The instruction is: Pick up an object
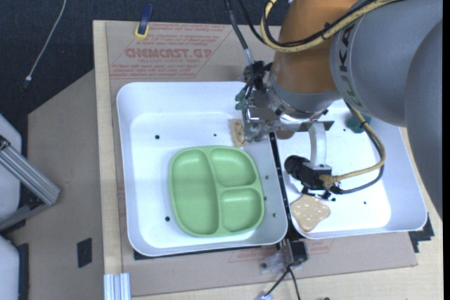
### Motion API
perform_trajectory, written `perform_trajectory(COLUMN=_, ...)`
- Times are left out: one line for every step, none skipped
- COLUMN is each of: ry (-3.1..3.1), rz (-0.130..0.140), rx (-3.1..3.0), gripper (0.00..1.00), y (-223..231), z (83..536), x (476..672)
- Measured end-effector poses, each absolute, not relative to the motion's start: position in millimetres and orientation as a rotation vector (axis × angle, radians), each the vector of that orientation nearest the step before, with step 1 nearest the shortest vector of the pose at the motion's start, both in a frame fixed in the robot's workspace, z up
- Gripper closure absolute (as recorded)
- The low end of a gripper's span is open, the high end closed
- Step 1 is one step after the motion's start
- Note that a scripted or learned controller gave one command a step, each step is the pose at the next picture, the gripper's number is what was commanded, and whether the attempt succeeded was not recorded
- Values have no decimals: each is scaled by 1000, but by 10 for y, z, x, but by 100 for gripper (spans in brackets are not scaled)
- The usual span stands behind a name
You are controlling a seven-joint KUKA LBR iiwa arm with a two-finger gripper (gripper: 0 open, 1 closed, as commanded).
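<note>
Tan piece (238,132) lies at the left bin's (140,151) right wall, just beside the gripper (254,116); jaw state I cannot tell. Wall crowding (divider (278,165) alongside) could deflect a finger, nudging it toward the green tray (214,190).

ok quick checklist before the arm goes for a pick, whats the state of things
1. Gripper over a bin: ok, it sits at the upper right of the left bin, near the divider.
2. Finger state: cannot tell, the wrist hides it.
3. Target close by: ok, a small tan piece lies beside the gripper.
4. Object already held: cannot tell.
5. Green divided plate out of the way: ok, it lies flat, lower in the left bin.
6. Right bin items: ok, a tan toast-shaped piece near its front left corner.
</note>
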State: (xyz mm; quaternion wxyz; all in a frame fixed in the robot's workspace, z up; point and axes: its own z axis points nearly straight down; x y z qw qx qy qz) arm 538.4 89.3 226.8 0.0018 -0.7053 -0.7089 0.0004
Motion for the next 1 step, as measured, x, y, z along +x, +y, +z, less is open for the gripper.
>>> perform_trajectory(ry=-2221, rz=2, rx=-2219, gripper=0, y=866, z=2270, x=5390)
